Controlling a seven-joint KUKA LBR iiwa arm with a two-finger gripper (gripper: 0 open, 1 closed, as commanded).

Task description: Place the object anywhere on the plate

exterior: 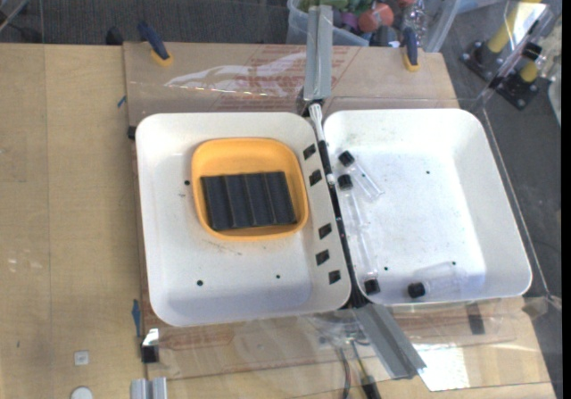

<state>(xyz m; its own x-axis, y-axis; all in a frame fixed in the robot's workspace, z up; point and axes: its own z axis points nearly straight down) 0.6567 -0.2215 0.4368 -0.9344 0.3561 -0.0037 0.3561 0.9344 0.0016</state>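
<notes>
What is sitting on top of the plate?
A dark ribbed block lies flat on the orange plate in the left bin. The plate's middle beneath the block is covered.

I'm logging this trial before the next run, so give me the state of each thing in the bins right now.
Orange rounded-square plate: flat in the left bin, upright.
Black ribbed rectangular block: lying flat on the plate, inside its rim.
Left white shallow bin: holds the plate.
Right white shallow bin: scattered with clear plastic pieces along its left and front sides.
</notes>
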